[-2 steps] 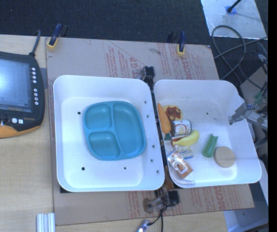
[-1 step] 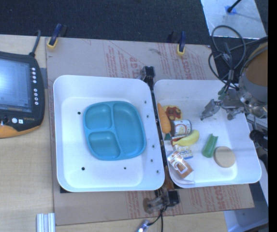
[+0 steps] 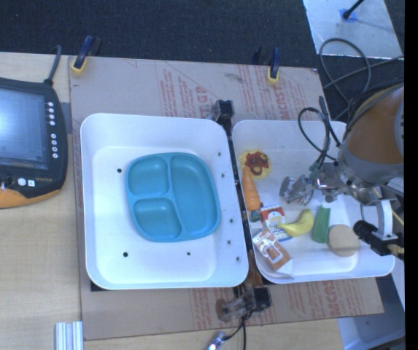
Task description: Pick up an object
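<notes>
gripper [image 3: 296,189] low in right bin [image 3: 296,133], grip state unclear | crowded by carrot [image 3: 250,188], banana [image 3: 300,224], green block [image 3: 321,223], potato [image 3: 343,240] | blue plate [image 3: 172,197] in left bin [image 3: 106,195]

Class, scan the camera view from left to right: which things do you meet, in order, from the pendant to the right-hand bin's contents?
Teach pendant → blue divided plate in the left bin → carrot → banana → green object → beige potato-like lump.
</notes>
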`<state>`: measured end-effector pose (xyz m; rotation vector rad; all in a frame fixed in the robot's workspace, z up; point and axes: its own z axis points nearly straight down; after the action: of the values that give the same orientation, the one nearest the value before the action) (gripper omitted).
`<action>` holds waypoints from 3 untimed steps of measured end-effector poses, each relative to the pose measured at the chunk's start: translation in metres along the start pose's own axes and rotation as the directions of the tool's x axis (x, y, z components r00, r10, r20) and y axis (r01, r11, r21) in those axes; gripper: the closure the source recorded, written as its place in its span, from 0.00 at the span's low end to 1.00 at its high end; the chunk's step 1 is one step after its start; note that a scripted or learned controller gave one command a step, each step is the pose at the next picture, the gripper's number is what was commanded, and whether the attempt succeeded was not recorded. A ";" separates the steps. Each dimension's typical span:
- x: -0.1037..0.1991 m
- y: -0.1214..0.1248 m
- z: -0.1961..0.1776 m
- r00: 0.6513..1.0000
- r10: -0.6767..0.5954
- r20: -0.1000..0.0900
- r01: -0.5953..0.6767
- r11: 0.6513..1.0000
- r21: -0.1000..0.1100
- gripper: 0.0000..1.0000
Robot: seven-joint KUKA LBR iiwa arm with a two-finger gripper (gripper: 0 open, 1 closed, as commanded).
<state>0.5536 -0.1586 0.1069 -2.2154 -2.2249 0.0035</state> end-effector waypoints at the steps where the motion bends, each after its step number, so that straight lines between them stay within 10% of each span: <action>1: -0.008 -0.028 0.015 1.000 -0.001 0.000 0.001 1.000 0.001 0.00; 2: -0.009 -0.027 0.004 1.000 -0.003 0.003 0.003 1.000 0.001 1.00; 3: -0.009 -0.027 0.004 1.000 -0.003 0.003 0.003 1.000 0.001 0.00</action>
<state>0.5265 -0.1681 0.1026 -2.2132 -2.2296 0.0083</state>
